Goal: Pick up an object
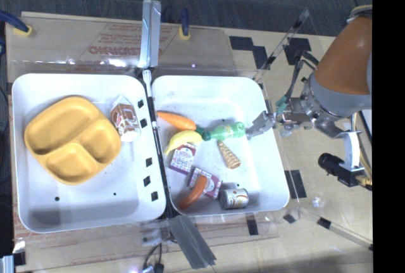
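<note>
Green bottle (225, 132) lies just left of the jaws (258, 124), almost touching, inside the right bin (269, 170) — likeliest pick. Can't tell jaw opening from this slanted view; nothing visibly held. Jaws sit low at the bin's right wall, probably reaching in for it. Beyond the bottle: cone-shaped snack (228, 154) below-left, carrot (176, 120), banana (181, 139), small packets, can (235, 197) further out. Far left bin holds yellow divided tray (71, 137).
</note>
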Available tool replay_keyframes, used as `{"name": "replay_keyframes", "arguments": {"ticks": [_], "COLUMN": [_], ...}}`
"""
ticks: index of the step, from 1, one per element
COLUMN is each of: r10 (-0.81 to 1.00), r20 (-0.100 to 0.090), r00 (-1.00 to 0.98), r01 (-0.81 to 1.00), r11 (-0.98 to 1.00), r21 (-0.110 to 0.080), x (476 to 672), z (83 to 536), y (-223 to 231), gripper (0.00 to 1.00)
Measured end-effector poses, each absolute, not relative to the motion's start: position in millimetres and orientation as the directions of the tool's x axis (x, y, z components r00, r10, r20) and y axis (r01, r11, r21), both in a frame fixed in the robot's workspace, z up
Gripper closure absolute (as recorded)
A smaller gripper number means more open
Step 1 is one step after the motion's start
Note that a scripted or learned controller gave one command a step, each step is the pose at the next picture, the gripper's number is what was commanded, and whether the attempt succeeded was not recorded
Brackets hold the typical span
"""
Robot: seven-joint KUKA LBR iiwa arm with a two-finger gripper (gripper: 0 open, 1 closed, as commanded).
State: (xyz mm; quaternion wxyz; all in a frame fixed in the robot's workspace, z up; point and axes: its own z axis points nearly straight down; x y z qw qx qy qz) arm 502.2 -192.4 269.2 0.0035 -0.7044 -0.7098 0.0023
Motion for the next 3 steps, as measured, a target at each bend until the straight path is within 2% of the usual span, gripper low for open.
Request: {"name": "replay_keyframes", "arguments": {"ticks": [1, 2, 3], "r10": [0.999, 0.996, 1.0], "r20": [-0.001, 0.002, 0.001], "r00": [0.052, -0.091, -0.026], "r01": [0.999, 0.996, 1.0], "r11": [-0.052, 0.091, 0.026], "r21": [-0.006, -0.009, 0.01], "x": [543.3, 552.2, 579.1], "z": [290.9, 147.5, 99.4], "y": [-207.8, -174.5, -201.9], "gripper": [0.0, 0.0, 0.0]}}
